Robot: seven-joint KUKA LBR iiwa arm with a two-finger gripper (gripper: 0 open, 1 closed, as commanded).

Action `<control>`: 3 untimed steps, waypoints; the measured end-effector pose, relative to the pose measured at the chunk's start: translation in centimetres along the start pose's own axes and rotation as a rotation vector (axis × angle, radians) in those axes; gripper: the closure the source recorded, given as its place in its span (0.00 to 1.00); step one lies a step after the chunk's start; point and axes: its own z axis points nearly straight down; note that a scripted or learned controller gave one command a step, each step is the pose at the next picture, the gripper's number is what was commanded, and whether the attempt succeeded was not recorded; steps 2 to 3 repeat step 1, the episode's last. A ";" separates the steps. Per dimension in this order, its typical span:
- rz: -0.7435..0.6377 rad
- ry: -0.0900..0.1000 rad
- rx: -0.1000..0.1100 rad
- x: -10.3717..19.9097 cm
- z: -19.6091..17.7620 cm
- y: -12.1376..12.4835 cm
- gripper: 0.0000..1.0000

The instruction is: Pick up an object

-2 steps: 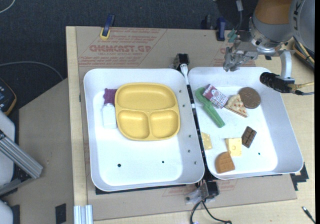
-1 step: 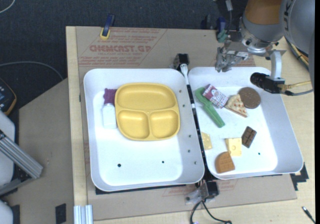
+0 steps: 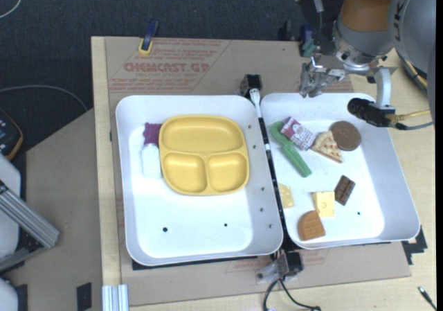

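I see my tool (image 3: 315,82) hovering over the far rim of the right bin (image 3: 398,185), and I cannot tell how it is set. Nothing is visibly held in it. Nearest below it lie a small printed packet (image 3: 297,133) and a green stick (image 3: 291,153), touching each other. Beyond those, toward the arm's side, sit a round brown cookie (image 3: 345,135) and a pizza wedge (image 3: 327,146). Farther off rest a dark chocolate piece (image 3: 344,190), a yellow cheese block (image 3: 323,203) and a toast piece (image 3: 311,225). Well apart, the left bin (image 3: 138,226) holds a yellow divided tray (image 3: 203,153).
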 end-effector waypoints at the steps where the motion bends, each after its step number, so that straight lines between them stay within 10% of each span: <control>1: 0.001 0.001 0.007 -0.1 2.0 0.1 1.00; 3: 0.001 0.001 0.007 -0.1 2.0 0.1 1.00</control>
